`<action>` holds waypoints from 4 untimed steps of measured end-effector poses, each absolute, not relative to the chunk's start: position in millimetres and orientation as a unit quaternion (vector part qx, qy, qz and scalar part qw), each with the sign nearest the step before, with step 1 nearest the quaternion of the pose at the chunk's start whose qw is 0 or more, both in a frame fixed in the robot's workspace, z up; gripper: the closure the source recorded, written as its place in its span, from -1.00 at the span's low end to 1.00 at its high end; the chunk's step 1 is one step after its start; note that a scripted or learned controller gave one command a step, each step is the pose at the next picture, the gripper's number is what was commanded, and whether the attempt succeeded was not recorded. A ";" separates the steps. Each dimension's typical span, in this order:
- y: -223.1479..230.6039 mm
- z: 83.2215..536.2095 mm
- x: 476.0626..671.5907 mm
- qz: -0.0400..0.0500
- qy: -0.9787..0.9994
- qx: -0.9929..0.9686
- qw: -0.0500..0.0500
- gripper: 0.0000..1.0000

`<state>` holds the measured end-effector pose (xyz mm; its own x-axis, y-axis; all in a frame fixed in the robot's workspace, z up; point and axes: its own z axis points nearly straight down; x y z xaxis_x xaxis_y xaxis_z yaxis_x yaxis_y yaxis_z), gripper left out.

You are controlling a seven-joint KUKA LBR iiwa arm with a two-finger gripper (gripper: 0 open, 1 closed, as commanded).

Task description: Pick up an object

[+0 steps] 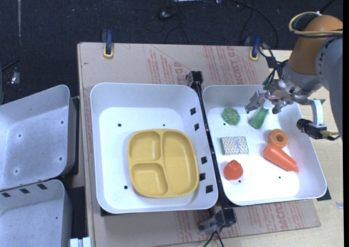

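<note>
A small green bottle-like object point(258, 118) lies tilted in the right bin's far part.

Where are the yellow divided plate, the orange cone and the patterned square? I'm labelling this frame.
yellow divided plate point(163, 162): camera view, central divider.
orange cone point(280, 157): camera view, mid-body.
patterned square point(234, 145): camera view, top face.

Two smooth white plastic bins point(103, 131) seen on a matt cardboard-like bench top point(147, 58), a matt yellow plastic divided tray point(163, 162), a glossy orange plastic carrot point(281, 157), a bumpy green ball point(230, 115)
</note>
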<state>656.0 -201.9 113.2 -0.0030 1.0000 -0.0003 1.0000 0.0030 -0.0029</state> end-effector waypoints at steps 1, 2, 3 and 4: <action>-201.3 91.4 656.0 0.001 -0.708 -0.706 0.000 -1.00; -201.5 104.2 657.5 0.000 -0.709 -0.705 -0.002 1.00; -202.6 152.7 650.2 -0.001 -0.707 -0.707 -0.003 1.00; -195.7 212.5 657.9 -0.002 -0.708 -0.706 -0.004 1.00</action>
